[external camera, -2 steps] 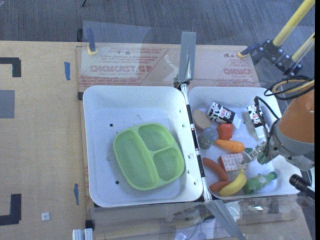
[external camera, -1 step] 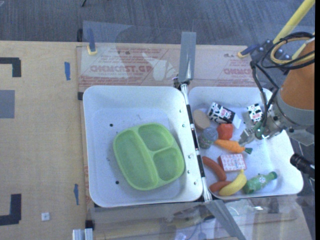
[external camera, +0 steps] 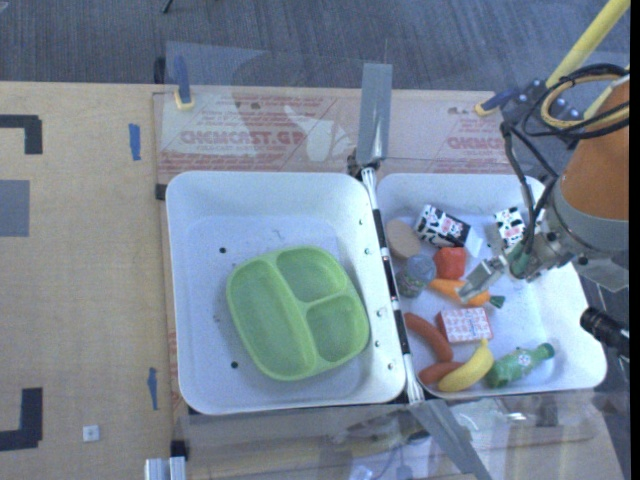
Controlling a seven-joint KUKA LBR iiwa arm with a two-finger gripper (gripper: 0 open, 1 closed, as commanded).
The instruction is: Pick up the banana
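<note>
Hand [external camera: 492, 274] hangs low over the middle of the right bin [external camera: 590, 363], at the end of the grey arm reaching in from the right; whether it is open or closed cannot be told, and nothing is seen held in it. Just beneath and beside it lie an orange carrot-like piece [external camera: 455, 289] and a red block [external camera: 451, 262]. The banana [external camera: 470, 369] lies well apart from the hand, toward the near wall of the same bin, down and slightly left of it in the camera view. It touches or nearly touches a red sausage-shaped toy [external camera: 430, 336] on its left, a green bottle [external camera: 518, 364] on its right, and a pink patterned box [external camera: 466, 324] between it and the hand. Judged to be a light, hollow plastic toy: stiff, smooth, somewhat slippery, not fragile. Best hold appears to be across the narrow width at mid-curve, where the body is thickest; crowding neighbours leave little clearance on either side.
</note>
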